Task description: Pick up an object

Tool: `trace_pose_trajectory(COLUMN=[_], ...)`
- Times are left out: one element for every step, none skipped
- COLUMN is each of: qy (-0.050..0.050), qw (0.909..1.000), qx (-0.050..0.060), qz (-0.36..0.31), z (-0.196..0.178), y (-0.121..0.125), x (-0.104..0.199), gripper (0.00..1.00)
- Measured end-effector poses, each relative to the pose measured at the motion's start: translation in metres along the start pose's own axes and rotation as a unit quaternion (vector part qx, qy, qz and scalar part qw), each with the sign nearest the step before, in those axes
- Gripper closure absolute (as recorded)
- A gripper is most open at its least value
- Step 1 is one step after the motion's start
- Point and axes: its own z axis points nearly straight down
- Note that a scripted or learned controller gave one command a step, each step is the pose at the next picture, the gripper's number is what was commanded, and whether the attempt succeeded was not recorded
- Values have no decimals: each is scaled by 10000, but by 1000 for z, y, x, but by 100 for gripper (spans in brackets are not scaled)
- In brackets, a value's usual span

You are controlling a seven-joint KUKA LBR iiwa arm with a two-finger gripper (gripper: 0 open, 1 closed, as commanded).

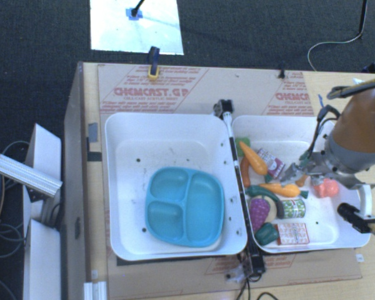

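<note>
Bench cardboard (pixel 175 83) reads "CHEMCAST GP" (red print); gripper (pixel 300 169) over carrot (pixel 279 190), grip state unclear.

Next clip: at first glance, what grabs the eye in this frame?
The blue divided plate stands out, lying alone in the left bin. The right bin holds a bright jumble of toy food: an orange carrot, purple grapes, a small can. From the right, the arm's orange band hangs over that bin, with the gripper low among the pieces.
</note>
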Motion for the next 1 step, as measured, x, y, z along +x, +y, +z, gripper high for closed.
trace_pose_trajectory(qy=[-56], qw=[9999], qx=[-105], qz=[12], z=[40], y=[-25], x=[30], gripper=[0])
